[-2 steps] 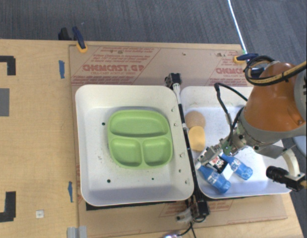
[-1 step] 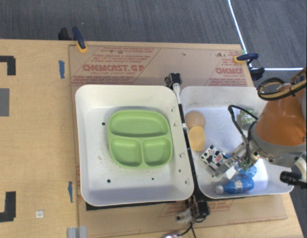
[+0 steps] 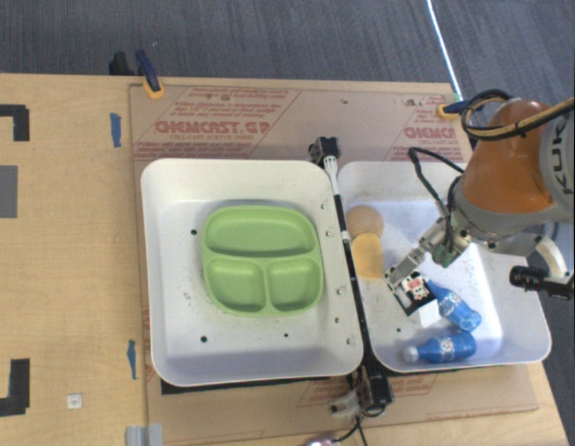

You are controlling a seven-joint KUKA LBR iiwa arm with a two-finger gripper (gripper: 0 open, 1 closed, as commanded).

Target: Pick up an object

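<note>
In the right bin (image 3: 519, 342) lie a tan wooden piece with a round head (image 3: 366, 240), a small black and white box (image 3: 417, 291) and two blue bottles (image 3: 445, 347), the upper one (image 3: 457, 311) partly under the box. My gripper (image 3: 408, 275) reaches down from the orange wrist (image 3: 505, 170) to just above the small box, right of the tan piece. Nothing shows between its fingers.
The left bin (image 3: 166, 203) holds a green divided tray (image 3: 264, 258). A black clamp (image 3: 322, 149) sits at the top of the divider between the bins. Orange clips (image 3: 153, 86) mark the board's far corners.
</note>
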